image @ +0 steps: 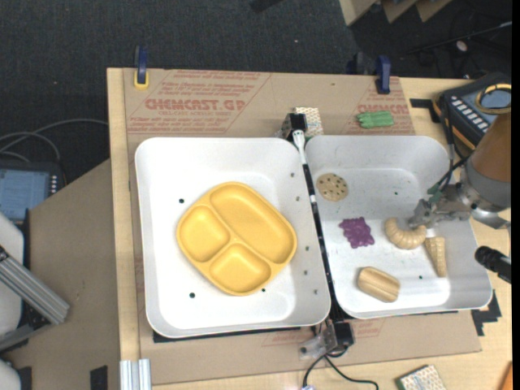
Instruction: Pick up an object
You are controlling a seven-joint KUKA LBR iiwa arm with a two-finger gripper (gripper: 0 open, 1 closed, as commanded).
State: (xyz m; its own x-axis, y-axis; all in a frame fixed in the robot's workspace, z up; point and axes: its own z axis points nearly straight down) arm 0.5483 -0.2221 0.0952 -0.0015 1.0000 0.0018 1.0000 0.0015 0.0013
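Observation:
The right bin holds several toy foods: a round cookie, a purple bunch of grapes, a tan croissant, a waffle cone and a bread roll. My gripper reaches in from the right and hangs at the croissant's upper right end, very close to it or touching it. The cone lies just below and to the right of the gripper. The wrist hides the gripper's tip.
A yellow three-part plate lies in the left bin. A green toy rests on the cardboard behind the right bin. The grey arm crosses the right bin's right rim. A black clip sits between the bins.

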